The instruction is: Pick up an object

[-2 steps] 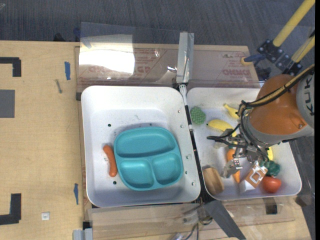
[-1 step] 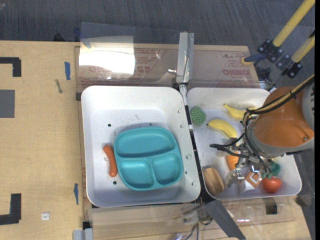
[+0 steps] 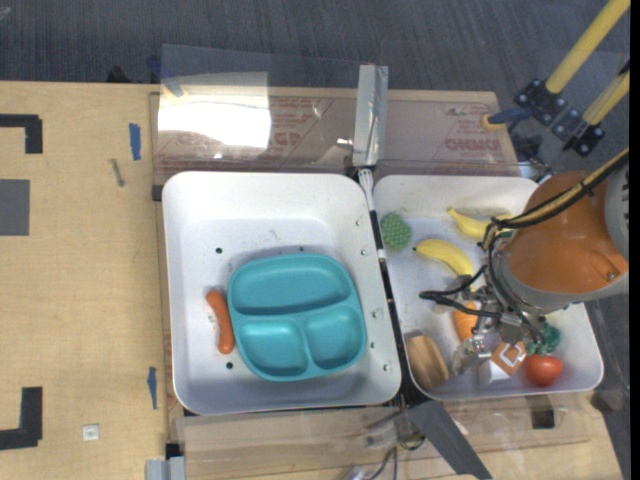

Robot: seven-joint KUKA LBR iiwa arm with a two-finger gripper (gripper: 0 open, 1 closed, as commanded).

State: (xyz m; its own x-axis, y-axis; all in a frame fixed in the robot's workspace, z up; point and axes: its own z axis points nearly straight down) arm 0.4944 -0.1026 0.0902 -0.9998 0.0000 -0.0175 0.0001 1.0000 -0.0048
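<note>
My gripper [image 3: 487,343] hangs low over the front of the right bin [image 3: 590,353], below the arm's orange band [image 3: 562,248]. Just under it lies an orange object [image 3: 464,324], partly hidden by the gripper. A red tomato [image 3: 543,370] sits just to its right, with a small green piece [image 3: 549,340] above it. A brown bread piece [image 3: 427,360] lies to the gripper's left. Two yellow bananas [image 3: 446,256] [image 3: 470,222] and a green broccoli-like item [image 3: 396,230] rest farther back in the same bin.
The left bin [image 3: 190,268] holds a teal divided plate [image 3: 297,314] and an orange sausage-shaped item [image 3: 220,320] beside its left edge. A metal divider [image 3: 368,128] stands behind the two bins. Yellow struts [image 3: 590,33] cross the top right.
</note>
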